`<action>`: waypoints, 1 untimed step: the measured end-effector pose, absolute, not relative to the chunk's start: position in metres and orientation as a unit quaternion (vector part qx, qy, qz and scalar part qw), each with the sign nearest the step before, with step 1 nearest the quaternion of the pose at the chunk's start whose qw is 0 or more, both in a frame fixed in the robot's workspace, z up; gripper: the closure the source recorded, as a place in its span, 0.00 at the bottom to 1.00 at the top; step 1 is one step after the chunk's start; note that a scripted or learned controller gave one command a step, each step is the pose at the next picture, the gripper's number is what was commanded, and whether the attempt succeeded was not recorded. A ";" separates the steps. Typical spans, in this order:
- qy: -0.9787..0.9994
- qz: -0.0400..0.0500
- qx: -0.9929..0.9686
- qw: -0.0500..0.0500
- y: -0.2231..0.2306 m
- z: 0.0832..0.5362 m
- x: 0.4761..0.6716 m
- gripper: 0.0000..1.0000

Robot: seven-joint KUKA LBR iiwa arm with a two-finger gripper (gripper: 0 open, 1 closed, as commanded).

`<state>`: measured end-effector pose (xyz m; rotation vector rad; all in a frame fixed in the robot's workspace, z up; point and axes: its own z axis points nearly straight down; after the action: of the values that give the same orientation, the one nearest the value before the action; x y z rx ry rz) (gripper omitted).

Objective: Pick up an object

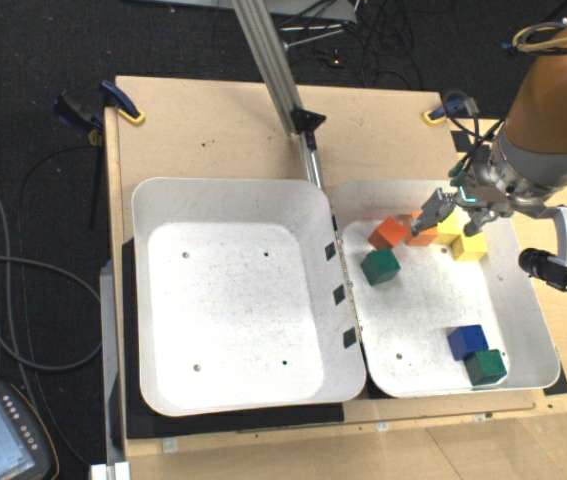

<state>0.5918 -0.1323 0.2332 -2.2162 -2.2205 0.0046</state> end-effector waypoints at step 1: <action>-0.707 0.001 -0.707 0.001 -0.133 0.236 0.592 0.00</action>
<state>0.5921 -0.1326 0.2356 -2.2202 -2.2211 0.0016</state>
